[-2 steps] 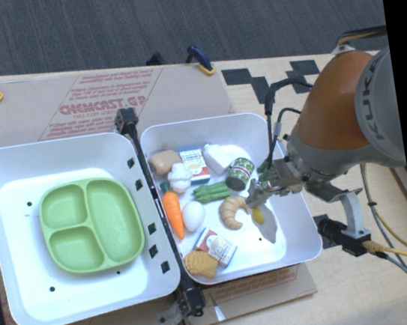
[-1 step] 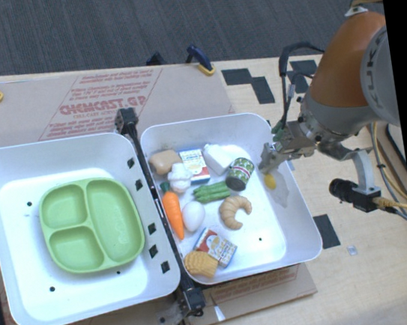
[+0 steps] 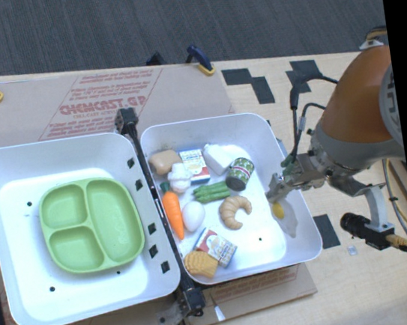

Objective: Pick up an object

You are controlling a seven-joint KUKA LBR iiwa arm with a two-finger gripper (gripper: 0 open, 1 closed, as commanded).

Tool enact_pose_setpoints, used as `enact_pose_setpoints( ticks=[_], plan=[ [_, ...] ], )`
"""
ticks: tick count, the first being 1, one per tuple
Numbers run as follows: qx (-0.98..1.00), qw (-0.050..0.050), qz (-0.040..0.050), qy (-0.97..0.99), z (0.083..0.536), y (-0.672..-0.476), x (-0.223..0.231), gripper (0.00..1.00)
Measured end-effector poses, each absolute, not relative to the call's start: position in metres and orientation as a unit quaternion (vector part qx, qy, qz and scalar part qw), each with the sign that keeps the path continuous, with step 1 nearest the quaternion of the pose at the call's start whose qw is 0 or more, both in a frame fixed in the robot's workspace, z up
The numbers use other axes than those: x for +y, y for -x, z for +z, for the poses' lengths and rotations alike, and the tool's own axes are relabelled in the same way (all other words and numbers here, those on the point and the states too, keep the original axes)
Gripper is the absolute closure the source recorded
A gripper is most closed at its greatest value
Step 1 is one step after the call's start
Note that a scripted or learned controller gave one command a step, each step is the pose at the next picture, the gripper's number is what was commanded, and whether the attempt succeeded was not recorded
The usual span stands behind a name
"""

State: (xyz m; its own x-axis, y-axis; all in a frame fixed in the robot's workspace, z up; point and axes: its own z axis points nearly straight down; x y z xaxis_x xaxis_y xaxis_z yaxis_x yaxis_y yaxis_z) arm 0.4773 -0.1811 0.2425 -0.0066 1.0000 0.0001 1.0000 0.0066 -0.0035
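Left bin (image 3: 4,248): a green tray (image 3: 91,224) with three compartments sits in its middle. Black clips run down the seam between the bins.

Right bin (image 3: 302,235), taken as landmark. Along its left wall, top to bottom: a tan bread roll (image 3: 162,162), a white garlic bulb (image 3: 180,177), a carrot (image 3: 173,214) lying lengthwise, and a waffle (image 3: 200,264) at the near left corner. Just right of the carrot, an egg (image 3: 193,215). Just right of the waffle, touching it, a small carton (image 3: 220,247). At the bin's far side, a flat packet (image 3: 194,162) and a white bottle (image 3: 216,157) tilted beside it. Toward the bin's middle, a green bean pod (image 3: 211,191), a can (image 3: 240,174) on its side touching the pod's right end, and a croissant (image 3: 235,211) below them.

At the bin's right wall, the claw (image 3: 276,194) hangs low over the inside edge, something yellow at its tip; too small to tell what. Cannot tell whether the claw is wide or narrow, nor whether it holds anything. The croissant and the can are the nearest items to it, both apart from it.

Right of the bin, over the desk (image 3: 335,282), the grey arm (image 3: 356,120) with orange band.
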Motion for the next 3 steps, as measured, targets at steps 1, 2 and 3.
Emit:
enact_pose_setpoints(
  ticks=[1,2,3],
  plan=[
    [-0.709,0.001,-0.0001,0.705,0.261,-0.521,-0.127,1.0],
    [-0.709,0.001,0.0015,0.705,0.219,-0.484,-0.185,1.0],
    [-0.711,0.002,0.0017,0.703,0.229,-0.485,-0.185,1.0]
  ],
)
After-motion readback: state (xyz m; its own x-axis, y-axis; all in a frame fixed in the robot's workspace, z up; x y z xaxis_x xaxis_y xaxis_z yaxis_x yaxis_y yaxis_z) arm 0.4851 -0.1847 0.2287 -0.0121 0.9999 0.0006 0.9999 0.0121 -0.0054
